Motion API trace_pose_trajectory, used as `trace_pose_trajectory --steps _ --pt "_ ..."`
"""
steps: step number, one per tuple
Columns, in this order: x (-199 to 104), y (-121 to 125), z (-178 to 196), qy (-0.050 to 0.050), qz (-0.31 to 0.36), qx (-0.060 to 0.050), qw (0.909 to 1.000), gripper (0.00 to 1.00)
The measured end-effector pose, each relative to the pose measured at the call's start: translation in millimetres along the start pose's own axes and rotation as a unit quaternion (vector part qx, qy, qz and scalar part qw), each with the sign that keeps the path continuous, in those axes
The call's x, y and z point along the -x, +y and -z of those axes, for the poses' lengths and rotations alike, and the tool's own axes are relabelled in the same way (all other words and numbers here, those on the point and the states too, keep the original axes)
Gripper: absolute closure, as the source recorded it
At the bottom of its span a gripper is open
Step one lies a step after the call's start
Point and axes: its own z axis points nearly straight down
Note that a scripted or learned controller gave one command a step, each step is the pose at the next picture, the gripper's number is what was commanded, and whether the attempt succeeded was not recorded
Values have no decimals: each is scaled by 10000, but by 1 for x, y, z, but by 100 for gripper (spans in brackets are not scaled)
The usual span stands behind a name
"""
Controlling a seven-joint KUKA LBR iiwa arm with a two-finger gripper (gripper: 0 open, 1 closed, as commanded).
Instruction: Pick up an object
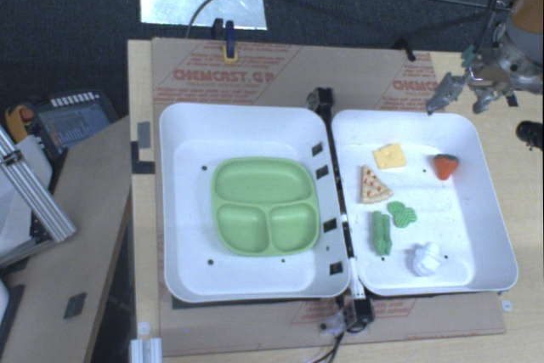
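Two white bins sit on the bench [255, 72]. My gripper [463, 96] hangs open and holds nothing, above the right bin's [493, 208] back edge, near the strawberry [445, 166].

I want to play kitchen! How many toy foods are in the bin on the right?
6. Cheese and pizza slice on the left, strawberry at the right, broccoli in the middle, green pod beside it, white piece nearest the front. None looks hidden.
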Motion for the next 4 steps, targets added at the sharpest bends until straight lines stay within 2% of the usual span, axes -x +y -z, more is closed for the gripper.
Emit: trace_pose_trajectory --steps 2,3,4 --pt "5 16 -101 1 8 -11 10000 0" --pt "1 7 -148 3 -5 -15 10000 0" --pt "1 9 -134 -3 1 13 10000 100"
